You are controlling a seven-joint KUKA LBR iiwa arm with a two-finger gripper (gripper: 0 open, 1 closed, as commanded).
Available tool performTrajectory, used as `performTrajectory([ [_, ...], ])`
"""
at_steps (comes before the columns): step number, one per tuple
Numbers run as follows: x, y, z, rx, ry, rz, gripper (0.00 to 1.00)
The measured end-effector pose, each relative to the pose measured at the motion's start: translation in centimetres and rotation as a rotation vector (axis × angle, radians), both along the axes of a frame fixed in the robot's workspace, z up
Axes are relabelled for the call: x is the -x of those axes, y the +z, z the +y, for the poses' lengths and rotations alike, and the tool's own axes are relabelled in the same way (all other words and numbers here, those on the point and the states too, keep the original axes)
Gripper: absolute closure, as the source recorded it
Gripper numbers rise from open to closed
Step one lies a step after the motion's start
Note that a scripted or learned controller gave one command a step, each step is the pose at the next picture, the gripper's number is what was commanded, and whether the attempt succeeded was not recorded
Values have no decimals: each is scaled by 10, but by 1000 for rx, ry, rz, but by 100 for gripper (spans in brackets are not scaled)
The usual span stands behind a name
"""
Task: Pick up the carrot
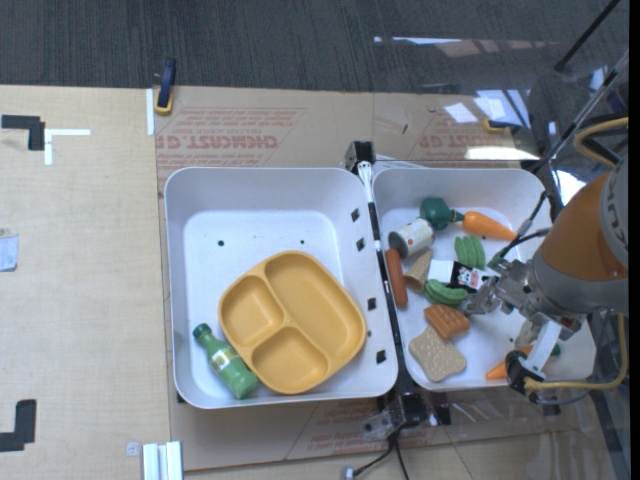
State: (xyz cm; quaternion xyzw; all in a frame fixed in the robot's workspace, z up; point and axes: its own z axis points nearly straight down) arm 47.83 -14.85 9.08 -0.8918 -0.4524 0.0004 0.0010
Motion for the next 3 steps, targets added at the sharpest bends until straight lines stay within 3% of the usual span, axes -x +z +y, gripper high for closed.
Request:
performTrajectory([
  [1, -4, 0, 47, 0, -417, 2, 0],
  [2, -14, 0, 53, 2, -625, 6, 0],
  [3, -1, 281, 38, 6, -727, -2, 0],
])
